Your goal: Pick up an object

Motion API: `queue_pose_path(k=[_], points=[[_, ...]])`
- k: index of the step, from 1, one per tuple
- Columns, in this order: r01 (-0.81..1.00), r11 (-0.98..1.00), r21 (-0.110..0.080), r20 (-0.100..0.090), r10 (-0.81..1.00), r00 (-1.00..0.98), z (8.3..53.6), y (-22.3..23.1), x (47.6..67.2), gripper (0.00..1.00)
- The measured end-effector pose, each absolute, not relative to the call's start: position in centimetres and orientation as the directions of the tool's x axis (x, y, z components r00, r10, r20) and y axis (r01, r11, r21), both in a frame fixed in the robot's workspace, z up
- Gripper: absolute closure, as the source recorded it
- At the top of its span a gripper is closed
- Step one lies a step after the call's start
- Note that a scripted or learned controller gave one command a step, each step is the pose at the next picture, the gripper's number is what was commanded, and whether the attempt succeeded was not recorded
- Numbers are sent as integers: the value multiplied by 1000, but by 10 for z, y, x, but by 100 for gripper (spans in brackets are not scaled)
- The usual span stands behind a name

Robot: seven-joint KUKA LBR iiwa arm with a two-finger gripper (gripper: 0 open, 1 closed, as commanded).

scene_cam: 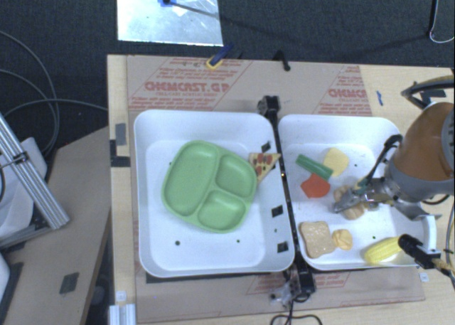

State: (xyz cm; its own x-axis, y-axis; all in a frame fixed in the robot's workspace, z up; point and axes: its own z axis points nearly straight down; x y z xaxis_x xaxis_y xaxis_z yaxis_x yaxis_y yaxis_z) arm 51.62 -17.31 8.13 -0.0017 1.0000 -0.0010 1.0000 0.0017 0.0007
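Reaching in from right, arm (426,153) partly cut off; gripper (350,201) low in right bin (355,126), upon blurry tan object (353,209); finger state impossible to tell.

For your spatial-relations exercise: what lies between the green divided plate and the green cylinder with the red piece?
In the camera view, a pizza-slice toy lies between the green divided plate and the green cylinder, along with the bins' adjoining rims.
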Motion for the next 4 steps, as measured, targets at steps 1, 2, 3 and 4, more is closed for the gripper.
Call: queue_pose_path(k=[1, 2, 3, 4], points=[[1000, 0, 2, -1, 1000, 0, 112, -187, 495, 0], [1000, 4, 3, -1, 1000, -4, 85, -192, 547, 0], [1000, 5, 7, -2, 1000, -5, 96, -192, 548, 100], [1000, 9, 9, -1, 1000, -9, 153, -156, 589, 100]])
